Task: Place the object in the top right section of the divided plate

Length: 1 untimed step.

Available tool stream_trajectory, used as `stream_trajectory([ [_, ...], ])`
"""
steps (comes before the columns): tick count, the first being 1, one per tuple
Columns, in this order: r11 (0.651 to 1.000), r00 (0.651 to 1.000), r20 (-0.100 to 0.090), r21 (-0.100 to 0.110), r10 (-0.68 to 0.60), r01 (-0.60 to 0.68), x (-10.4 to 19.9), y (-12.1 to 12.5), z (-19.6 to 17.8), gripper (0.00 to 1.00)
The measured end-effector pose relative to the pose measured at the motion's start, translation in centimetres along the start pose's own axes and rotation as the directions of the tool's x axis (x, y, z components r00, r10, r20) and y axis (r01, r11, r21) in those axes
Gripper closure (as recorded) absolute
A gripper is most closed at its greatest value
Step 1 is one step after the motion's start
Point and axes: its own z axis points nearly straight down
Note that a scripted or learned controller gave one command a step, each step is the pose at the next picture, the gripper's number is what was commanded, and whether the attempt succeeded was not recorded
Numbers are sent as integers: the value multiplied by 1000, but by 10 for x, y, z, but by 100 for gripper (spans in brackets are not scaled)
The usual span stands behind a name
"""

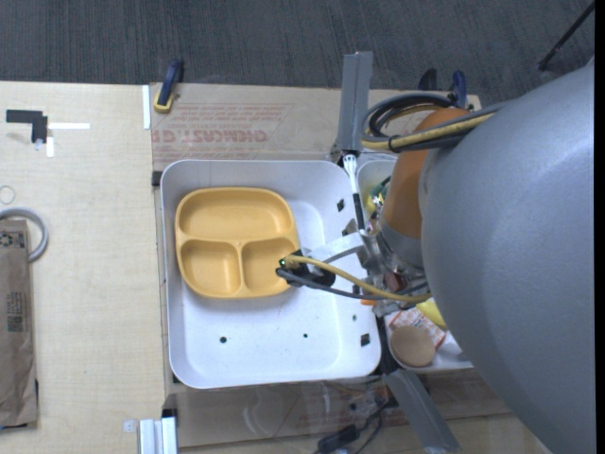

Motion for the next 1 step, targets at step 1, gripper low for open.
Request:
stream_trajectory([
  [1,1000,1000,4,-1,3,-3,0,2,-8,100],
])
